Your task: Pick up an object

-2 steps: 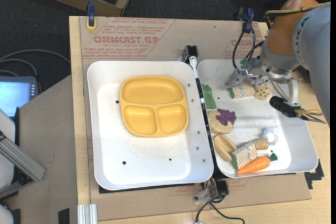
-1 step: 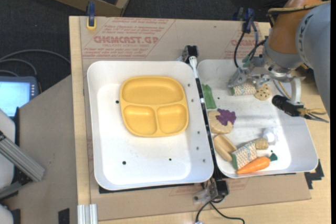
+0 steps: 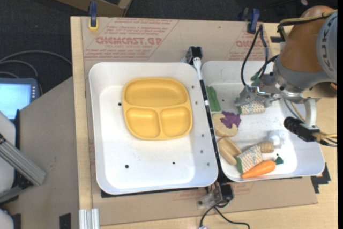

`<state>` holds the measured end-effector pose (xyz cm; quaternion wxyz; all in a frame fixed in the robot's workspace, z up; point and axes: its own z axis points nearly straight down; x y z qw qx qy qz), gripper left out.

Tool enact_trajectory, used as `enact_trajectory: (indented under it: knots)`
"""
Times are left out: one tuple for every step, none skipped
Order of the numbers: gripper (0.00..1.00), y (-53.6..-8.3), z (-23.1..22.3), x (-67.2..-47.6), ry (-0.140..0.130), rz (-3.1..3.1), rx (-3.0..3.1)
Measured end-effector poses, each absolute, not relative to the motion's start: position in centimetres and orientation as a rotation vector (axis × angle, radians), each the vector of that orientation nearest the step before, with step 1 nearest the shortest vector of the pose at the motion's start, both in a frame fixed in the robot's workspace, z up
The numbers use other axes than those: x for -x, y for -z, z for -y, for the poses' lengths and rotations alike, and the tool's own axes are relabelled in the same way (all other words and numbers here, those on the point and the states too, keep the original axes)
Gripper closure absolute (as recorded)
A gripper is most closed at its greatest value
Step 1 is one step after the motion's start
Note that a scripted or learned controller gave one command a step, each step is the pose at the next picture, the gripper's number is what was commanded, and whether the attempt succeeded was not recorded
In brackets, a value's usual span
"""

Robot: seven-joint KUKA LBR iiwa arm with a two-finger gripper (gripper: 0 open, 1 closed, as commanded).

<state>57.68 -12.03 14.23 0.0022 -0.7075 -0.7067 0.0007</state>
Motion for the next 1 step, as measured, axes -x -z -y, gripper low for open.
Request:
enact_trajectory:
  knots:
    - [1.0, -18.73, 5.55, -55.0, 0.004, 2.226, 2.213]
